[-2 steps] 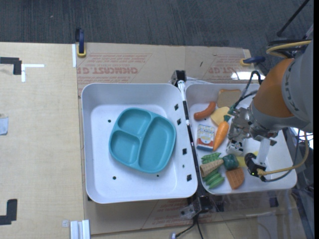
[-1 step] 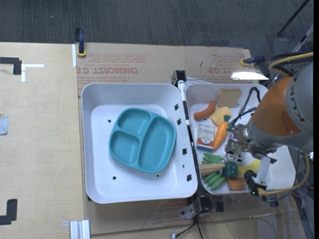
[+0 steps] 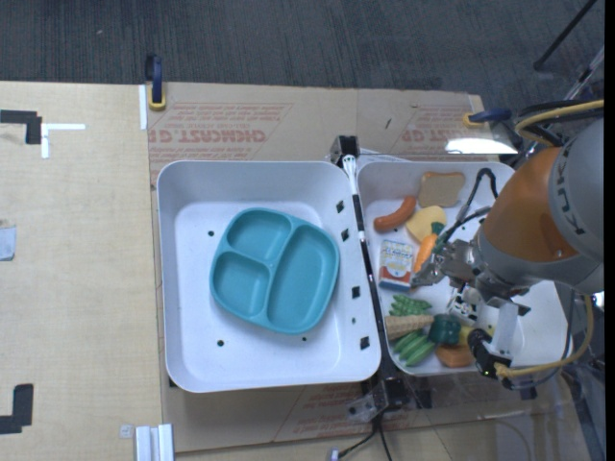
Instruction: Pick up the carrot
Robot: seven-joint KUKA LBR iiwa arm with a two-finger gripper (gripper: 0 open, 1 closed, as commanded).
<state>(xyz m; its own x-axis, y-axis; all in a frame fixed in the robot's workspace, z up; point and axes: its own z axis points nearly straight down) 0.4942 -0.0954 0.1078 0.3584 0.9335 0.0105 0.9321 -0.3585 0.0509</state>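
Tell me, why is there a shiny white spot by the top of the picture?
In the camera view, that's glare, overhead light bouncing off the cardboard above the right bin; the teal plate looks evenly lit, and the tool near the carrot is slightly blurry.

A dark grey carpet floor (image 3: 288, 22) runs along the far side. The bench top is pale wood (image 3: 72, 257) on the left, with brown cardboard (image 3: 250, 128) laid under the two bins on the right. A bright glare patch (image 3: 478, 146) sits far right

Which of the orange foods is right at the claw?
The carrot, slanting beside the small carton, at the claw. The sausage lies farther up the bin.
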